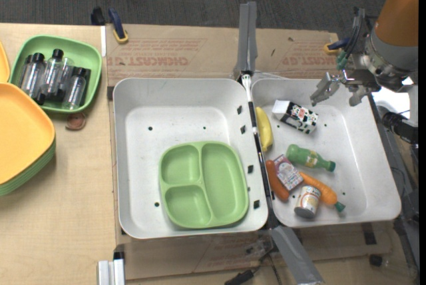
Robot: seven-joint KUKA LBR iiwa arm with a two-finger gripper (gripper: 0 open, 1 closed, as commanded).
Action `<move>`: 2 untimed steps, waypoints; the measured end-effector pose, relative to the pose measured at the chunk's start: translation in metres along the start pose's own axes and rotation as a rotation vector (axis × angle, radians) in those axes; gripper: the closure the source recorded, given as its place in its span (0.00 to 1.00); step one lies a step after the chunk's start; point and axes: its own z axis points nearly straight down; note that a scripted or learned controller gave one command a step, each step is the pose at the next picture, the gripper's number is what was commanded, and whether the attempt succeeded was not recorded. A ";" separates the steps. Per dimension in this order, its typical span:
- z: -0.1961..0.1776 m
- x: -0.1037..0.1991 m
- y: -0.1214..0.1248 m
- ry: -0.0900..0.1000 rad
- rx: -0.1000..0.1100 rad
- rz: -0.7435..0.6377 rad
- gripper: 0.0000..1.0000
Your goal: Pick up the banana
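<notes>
My pincer (pixel 339 89) hung over upper right corner of right bin (pixel 383 144), prongs spread, nothing between them. Banana (pixel 265 128) lay inside right bin, along its left wall, lengthwise, well apart from my pincer. Black-and-white carton (pixel 296 116) sat just right of banana. Green bottle (pixel 310 158) lay below carton. Carrot (pixel 319 190), small can (pixel 307 202), red packet (pixel 287 174) clustered in that bin's lower part. Green divided tray (pixel 203 182) rested in left bin (pixel 133 144).
</notes>
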 end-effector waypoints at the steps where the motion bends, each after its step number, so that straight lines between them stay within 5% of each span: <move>1: -0.008 -0.001 0.000 -0.001 0.002 0.001 1.00; 2: 0.041 0.042 -0.045 0.000 0.002 0.312 1.00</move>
